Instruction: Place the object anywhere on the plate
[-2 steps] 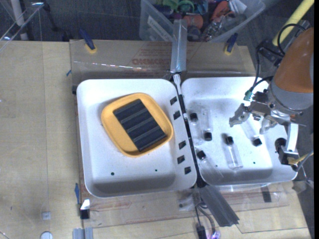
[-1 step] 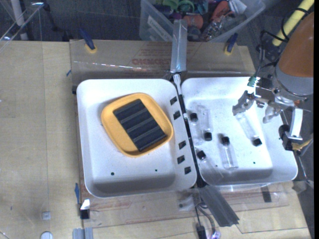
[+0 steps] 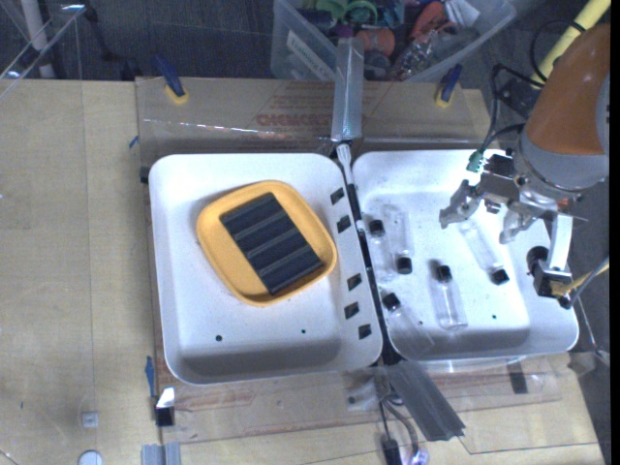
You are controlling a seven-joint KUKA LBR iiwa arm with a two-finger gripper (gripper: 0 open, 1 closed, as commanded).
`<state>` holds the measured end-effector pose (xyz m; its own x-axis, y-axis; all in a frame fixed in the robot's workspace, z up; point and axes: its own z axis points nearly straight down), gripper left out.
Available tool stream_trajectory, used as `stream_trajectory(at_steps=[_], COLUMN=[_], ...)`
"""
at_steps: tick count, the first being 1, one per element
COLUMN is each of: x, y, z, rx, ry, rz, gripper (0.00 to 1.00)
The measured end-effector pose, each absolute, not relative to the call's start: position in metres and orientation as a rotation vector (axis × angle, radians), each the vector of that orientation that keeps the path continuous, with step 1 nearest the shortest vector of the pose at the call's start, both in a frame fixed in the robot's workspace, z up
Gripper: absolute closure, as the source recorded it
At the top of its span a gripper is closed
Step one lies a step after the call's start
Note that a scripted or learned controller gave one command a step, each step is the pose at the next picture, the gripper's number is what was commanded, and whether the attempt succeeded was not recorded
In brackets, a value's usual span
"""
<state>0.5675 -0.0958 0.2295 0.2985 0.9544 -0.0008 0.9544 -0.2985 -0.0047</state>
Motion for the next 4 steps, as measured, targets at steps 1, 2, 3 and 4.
stream_trajectory(at_steps=[1, 2, 3, 4], x=[0.586, 0.606, 0.639, 0.638], y=[-0.062, -0.074, -0.067, -0.042], z=[0.258, 0.244, 0.265, 0.260], rx=[-2.539, -2.568, -2.583, -2.596], ry=[-1.851, -1.813, -1.791, -1.766], rz=[0.002, 0.001, 0.000, 0.005], gripper=[0.00, 0.00, 0.00, 0.00])
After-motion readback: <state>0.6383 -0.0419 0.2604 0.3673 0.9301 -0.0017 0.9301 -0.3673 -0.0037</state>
